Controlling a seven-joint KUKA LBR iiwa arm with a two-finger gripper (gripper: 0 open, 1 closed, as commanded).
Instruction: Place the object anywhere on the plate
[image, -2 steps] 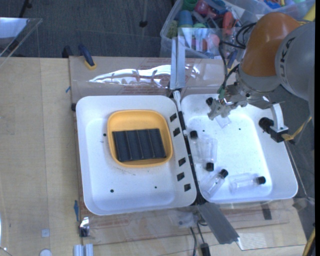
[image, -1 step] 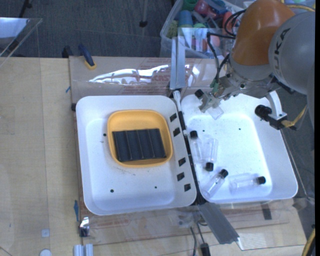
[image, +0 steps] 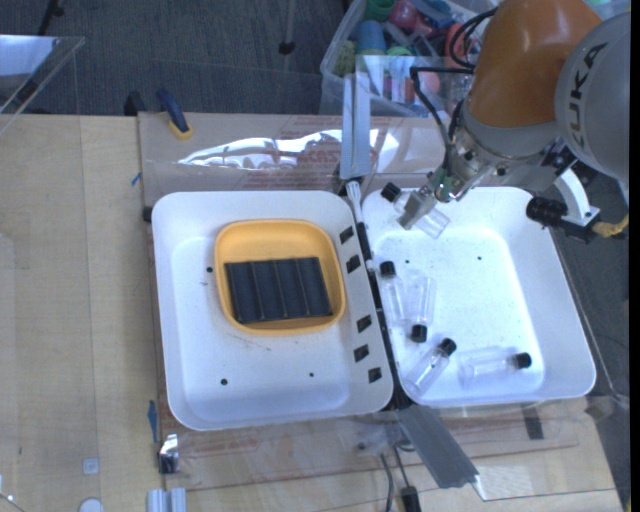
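Gripper (image: 418, 212) over right bin (image: 560, 300), apparently clamping a clear vial (image: 432, 222). Carry left, release low over yellow plate (image: 232, 245).

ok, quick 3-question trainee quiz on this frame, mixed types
1. True or false: the yellow plate sits in the left bin.
2. What lies on the plate? A) a dark ridged block B) a clear vial C) a blue cup
3. Fill in: the gripper hangs over the ___ bin, near its far left corner.

Key: 1 true; 2 A; 3 right. The right bin holds several clear vials with black caps, such as the one near its front edge.
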